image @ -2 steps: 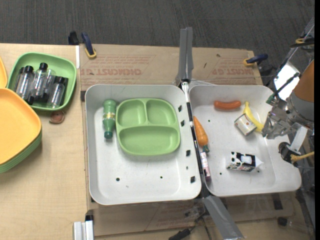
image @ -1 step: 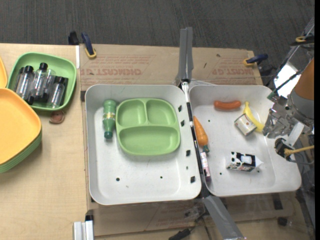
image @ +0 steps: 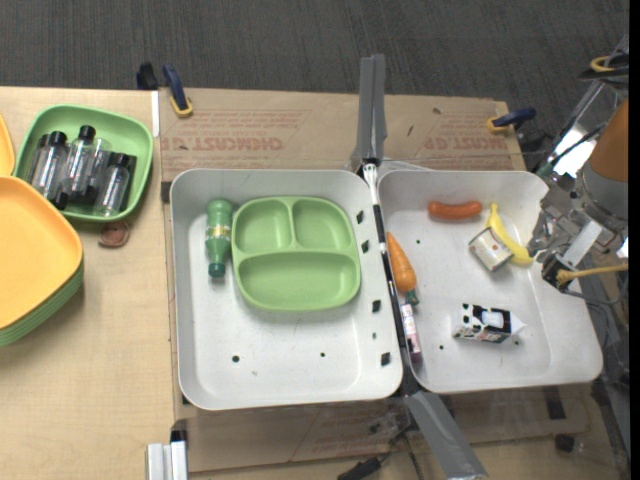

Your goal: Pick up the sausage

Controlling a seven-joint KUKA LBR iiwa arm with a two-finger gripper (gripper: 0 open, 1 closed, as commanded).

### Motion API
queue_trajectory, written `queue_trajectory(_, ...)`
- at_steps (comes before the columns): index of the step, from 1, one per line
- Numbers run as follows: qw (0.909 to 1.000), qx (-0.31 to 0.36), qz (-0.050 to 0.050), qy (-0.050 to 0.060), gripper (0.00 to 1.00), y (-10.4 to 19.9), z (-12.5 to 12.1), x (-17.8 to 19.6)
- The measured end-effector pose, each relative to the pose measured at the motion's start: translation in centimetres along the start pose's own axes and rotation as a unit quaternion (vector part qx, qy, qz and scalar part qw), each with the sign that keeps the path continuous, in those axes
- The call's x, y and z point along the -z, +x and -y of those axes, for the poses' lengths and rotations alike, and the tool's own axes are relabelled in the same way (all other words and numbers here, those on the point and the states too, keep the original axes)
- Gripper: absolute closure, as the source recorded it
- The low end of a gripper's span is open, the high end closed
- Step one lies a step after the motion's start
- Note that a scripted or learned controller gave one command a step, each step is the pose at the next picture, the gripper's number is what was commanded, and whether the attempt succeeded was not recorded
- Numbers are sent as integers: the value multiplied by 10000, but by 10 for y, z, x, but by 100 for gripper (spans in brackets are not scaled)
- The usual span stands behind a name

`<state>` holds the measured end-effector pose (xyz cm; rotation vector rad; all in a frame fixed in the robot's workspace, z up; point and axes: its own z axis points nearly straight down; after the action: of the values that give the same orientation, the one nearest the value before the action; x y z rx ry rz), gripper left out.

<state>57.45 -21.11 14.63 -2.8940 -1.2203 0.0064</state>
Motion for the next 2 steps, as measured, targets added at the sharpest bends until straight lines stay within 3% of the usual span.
queue_trajectory(1, 9955, -949, 1, 14, 100, -33, 56, 29)
queue_trajectory(2, 9560, -2933, 0, 19, 100, -64, 75, -40)
